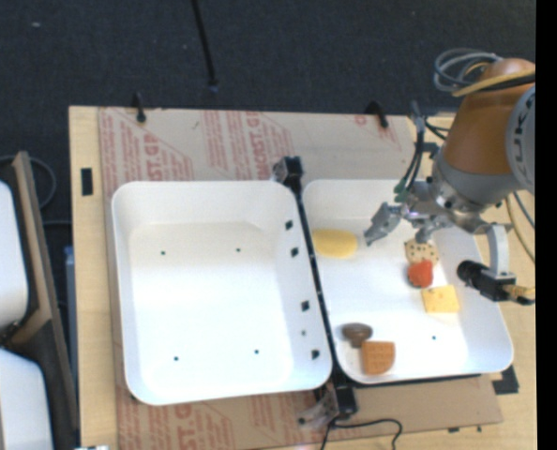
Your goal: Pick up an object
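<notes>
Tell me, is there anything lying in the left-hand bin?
No, the left bin shows bare white floor, while the yellow lump, the red piece and the other bits all lie in the right bin.

A dark speckled carpet floor (288,36) is spreading behind the pale wooden tabletop (89,251), and a thin black cable (201,36) is running across it toward the tabletop's far edge. A brown cardboard sheet (232,148) printed with red lettering is lying flat on the tabletop. Left of the tabletop, white boxy furniture (2,242) with a wooden frame is standing, and even light is falling over everything.
</notes>
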Robot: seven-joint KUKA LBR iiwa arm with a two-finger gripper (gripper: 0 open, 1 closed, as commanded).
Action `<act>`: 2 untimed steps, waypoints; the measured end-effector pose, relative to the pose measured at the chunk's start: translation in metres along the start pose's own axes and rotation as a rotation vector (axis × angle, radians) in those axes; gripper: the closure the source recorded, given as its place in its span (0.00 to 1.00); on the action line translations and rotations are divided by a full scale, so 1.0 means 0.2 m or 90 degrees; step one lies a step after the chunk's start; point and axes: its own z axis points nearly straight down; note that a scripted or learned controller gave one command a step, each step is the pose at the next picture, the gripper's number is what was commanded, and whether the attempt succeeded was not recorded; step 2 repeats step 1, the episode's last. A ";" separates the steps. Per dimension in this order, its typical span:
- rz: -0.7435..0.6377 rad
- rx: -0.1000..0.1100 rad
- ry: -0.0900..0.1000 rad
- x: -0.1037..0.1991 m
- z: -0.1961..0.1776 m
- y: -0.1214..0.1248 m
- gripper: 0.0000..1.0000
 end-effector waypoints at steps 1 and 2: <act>0.000 -0.001 0.000 0.00 -0.05 0.00 1.00; 0.000 -0.001 0.000 0.00 -0.05 0.00 1.00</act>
